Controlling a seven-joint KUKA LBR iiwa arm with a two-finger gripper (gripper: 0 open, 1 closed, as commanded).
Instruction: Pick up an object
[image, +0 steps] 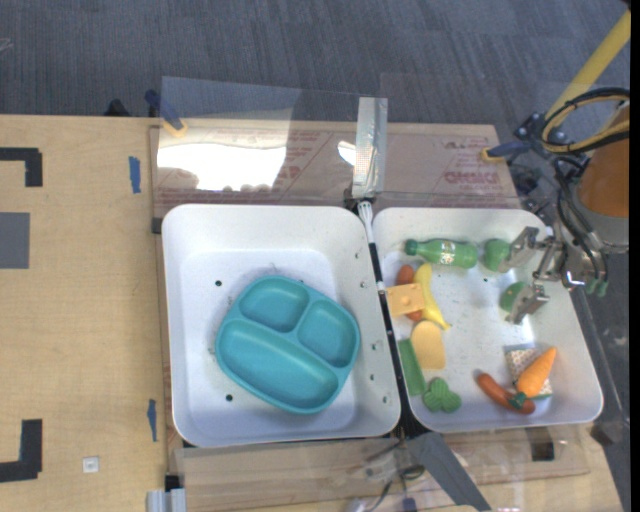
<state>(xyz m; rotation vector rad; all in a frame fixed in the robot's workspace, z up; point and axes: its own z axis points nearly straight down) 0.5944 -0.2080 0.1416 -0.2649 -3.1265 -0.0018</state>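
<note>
Toy food lies scattered in the right bin (590, 400), at the right of the frame: a green bottle (442, 253), a banana (430, 297), a carrot (536, 371). The gripper (528, 272) hangs over that bin's upper right part, its jaws spread, with a small green piece (513, 294) just beside the lower finger. Nothing sits between the fingers, so the grasp seems not yet made. Next, the fingers likely need to lower around that piece and close. The left bin (190, 240) holds a teal divided plate (288, 342).
</note>
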